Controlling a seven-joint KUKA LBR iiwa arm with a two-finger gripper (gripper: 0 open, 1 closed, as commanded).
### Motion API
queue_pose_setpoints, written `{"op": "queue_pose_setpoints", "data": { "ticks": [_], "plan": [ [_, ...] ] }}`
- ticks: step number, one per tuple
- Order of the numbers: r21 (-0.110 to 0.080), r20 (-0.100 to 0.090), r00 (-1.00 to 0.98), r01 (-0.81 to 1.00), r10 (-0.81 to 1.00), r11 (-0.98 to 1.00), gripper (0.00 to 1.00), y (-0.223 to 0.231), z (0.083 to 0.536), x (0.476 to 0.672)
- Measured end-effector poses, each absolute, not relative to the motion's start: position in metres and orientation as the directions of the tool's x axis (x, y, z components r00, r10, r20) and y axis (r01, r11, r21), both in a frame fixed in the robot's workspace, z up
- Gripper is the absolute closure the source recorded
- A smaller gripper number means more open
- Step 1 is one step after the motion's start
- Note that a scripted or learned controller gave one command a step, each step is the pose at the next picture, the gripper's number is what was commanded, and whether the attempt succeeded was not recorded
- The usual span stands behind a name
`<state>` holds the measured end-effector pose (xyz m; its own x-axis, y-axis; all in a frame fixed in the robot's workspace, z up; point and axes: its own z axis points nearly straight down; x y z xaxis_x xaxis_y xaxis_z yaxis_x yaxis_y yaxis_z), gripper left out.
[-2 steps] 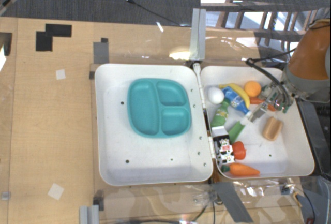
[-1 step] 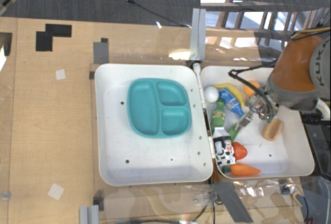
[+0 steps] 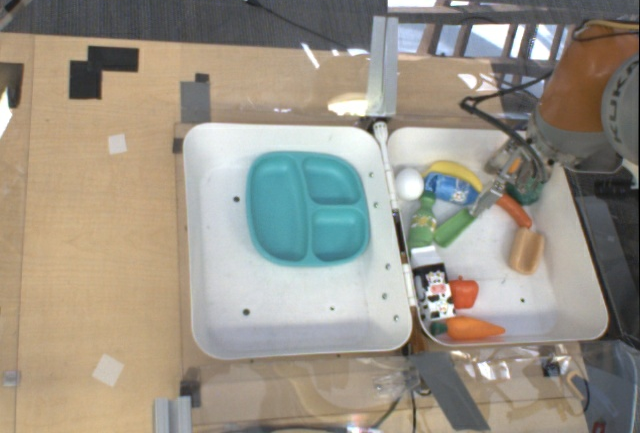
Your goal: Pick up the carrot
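Hovering at the right bin's far side, the gripper point(image 3: 512, 177), finger state unreadable, sits well apart from the carrot point(image 3: 474, 328), lying crosswise by the near rim.

A: How is the light here?
B: Bright and even from above. The bench point(image 3: 100, 251) has a strong glare patch just behind the two bins, and more reflections at its front edge.
A: And the sharpness?
B: Mostly clear. The white bins point(image 3: 215, 321) look slightly overexposed, with soft shadows.
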<state>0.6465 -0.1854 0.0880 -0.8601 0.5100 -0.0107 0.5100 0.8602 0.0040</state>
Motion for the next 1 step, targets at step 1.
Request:
{"op": "queue_pose_setpoints", "data": {
  "ticks": [1],
  "plan": [
    [-0.001, 0.001, -0.790, 0.613, 0.613, 0.790, 0.00, -0.1810, 0.0873, 0.6564]
  ]
}}
